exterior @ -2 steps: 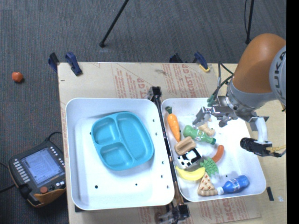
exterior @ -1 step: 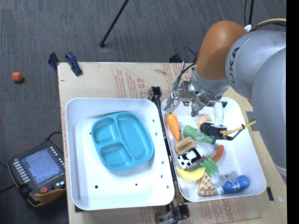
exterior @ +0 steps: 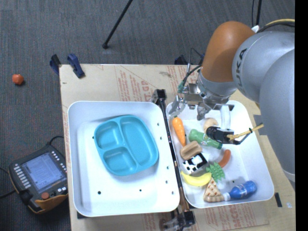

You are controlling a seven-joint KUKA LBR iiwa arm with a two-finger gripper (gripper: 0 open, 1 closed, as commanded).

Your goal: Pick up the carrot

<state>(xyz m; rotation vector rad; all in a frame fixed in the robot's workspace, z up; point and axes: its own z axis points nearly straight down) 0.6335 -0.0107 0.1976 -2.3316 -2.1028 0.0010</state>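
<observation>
Bins: two white bins sit side by side. The left bin (exterior: 82,186) and the right bin (exterior: 262,170).
Landmark: the carrot (exterior: 179,130), one orange carrot with a green end, lies in the right bin near that bin's left wall, its thin tip pointing down.
Gripper: one gripper (exterior: 188,109) hangs just above the top of the carrot. Its two fingers are spread apart, and nothing is between them.
Plate: one blue plate (exterior: 126,144) with three parts lies in the left bin, to the left of the carrot.
Toys below the carrot: one yellow banana (exterior: 196,179), one black and white block (exterior: 195,163), one pizza slice (exterior: 211,191).
Toys right of the carrot: one green bottle (exterior: 204,138), one red sausage (exterior: 224,158), one blue bottle (exterior: 242,190) lower down.
Floor: one small orange ball (exterior: 18,79) far left of the carrot, and one hand controller (exterior: 38,177) at the lower left.
</observation>
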